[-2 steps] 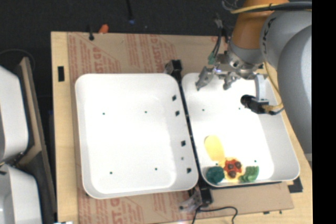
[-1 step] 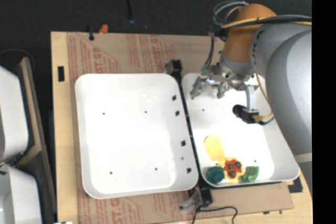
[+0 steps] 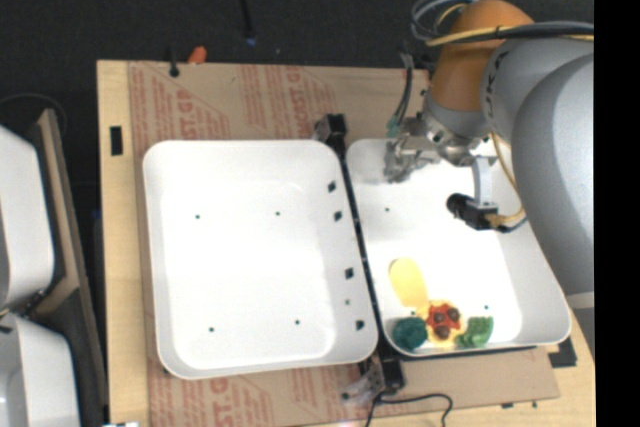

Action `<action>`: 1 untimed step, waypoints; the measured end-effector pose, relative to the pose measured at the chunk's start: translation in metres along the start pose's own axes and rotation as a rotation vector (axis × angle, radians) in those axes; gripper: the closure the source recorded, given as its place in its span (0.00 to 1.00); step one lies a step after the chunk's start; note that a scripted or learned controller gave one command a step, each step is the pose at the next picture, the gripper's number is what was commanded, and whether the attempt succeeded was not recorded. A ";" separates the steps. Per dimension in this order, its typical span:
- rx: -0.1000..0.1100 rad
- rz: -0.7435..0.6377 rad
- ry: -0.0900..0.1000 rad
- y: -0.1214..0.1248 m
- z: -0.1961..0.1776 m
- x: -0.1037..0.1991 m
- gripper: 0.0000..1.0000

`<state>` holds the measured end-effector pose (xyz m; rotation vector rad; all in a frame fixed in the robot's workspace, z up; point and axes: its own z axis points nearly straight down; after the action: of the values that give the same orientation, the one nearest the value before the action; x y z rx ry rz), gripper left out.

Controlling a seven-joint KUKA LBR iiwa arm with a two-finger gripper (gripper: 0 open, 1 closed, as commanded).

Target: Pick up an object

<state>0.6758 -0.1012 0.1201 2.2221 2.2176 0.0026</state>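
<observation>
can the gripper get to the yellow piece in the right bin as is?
Probably yes. The gripper sits at the right bin's far end; bare floor lies between it and the yellow piece, which lies apart from the cluster nearer the camera.

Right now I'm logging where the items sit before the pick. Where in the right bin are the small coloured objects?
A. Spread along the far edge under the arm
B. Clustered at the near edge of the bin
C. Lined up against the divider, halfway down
B: the yellow piece, teal piece, red piece and green piece bunch at the right bin's near edge.
</observation>
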 end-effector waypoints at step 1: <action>-0.001 -0.001 0.000 -0.002 -0.043 -0.003 1.00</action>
<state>0.6733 -0.1038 0.1634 2.2210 2.2176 0.0038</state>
